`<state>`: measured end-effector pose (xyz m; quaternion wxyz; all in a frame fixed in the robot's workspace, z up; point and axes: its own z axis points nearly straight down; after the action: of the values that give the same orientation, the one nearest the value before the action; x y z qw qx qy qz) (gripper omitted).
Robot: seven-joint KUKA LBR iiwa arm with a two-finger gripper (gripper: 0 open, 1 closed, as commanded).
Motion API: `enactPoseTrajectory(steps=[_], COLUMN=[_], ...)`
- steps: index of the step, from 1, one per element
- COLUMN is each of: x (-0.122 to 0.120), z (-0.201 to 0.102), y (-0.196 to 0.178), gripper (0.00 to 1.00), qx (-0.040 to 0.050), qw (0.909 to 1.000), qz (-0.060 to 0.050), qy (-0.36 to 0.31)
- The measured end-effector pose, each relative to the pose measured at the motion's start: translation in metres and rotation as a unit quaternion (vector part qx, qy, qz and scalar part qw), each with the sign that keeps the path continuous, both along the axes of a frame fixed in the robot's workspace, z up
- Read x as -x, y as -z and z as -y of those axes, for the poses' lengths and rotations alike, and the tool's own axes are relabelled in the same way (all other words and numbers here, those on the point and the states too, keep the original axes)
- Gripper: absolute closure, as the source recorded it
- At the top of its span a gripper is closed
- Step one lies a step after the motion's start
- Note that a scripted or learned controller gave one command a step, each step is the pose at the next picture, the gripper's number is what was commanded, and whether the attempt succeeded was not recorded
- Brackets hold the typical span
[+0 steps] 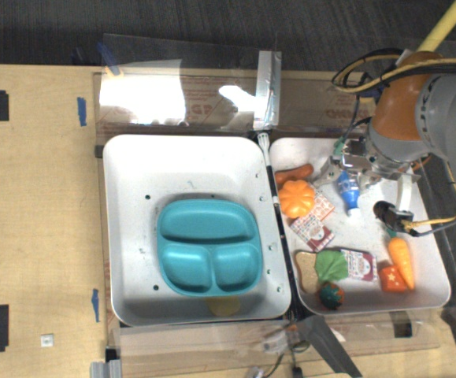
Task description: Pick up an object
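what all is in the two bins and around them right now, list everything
left bin: 1, white, left half of the bench
divided tray: 1, teal, inside left bin
right bin: 1, white, beside left bin
pumpkin: 1, orange, upper left of right bin
sausage: 1, reddish brown, just above the pumpkin
blue object: 1, blue, under the gripper
packets: 2, red and white, below the pumpkin
carrot: 1, orange, right side of right bin
leafy green: 1, green, lower middle of right bin
arm: 1, grey with orange band, reaching from the right
gripper: 1, over right bin
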<state>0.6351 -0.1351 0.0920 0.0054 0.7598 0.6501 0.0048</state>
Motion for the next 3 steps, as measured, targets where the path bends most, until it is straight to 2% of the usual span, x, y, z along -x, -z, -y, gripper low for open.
enactPoseTrajectory(steps=[1, 2, 3], x=[0.002, -0.008, -0.034], z=[0.0, -0.014, -0.056], y=[-0.007, 0.005, -0.105], gripper=[1.0, 1.0, 1.0], qx=[-0.0003, -0.0007, -0.0026], qw=[1.0, 0.993, 0.9911], qz=[-0.003, -0.006, -0.002], qy=[0.0, 0.118, 0.133])
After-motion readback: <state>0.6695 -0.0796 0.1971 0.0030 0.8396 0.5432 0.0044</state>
